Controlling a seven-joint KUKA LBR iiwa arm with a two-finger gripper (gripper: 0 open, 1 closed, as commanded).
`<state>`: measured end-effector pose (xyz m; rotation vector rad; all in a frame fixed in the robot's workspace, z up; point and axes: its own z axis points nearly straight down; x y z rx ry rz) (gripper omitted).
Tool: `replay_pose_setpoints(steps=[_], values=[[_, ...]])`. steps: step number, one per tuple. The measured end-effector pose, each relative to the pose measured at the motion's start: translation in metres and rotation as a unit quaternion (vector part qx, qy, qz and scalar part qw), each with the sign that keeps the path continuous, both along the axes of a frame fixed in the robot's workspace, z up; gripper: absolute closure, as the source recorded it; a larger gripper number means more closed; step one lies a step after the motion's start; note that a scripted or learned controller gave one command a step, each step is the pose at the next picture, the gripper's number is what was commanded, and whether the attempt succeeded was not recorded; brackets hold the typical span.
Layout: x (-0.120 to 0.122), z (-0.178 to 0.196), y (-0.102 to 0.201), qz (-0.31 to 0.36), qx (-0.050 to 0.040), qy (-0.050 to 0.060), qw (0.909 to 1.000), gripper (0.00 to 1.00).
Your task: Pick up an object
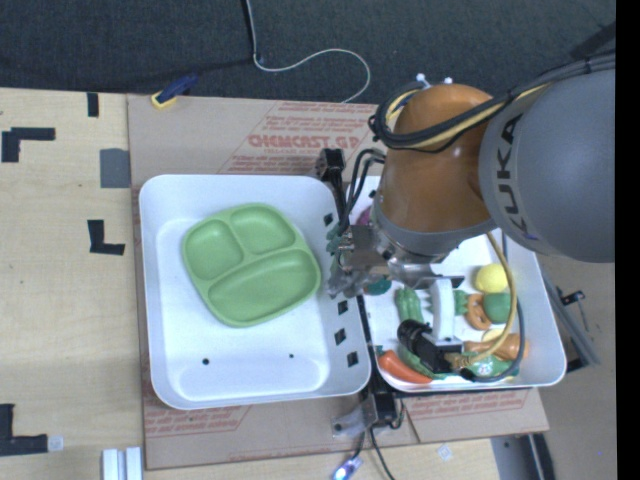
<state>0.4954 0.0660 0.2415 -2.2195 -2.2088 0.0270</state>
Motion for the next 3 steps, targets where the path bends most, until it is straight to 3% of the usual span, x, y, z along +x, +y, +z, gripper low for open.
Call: replay_pose_setpoints(steps=[1,2,3], values=[[-0.012,0.134,0.039,0.006,0.0039,-0.014,0.9999,1.0],[-0.011,0.273,0.081,0.006,0.0053,-0.017,0.9998,1.0],[-0.013,0.135,0.098,0.004,-0.0002,-0.002,1.0,1.0]])
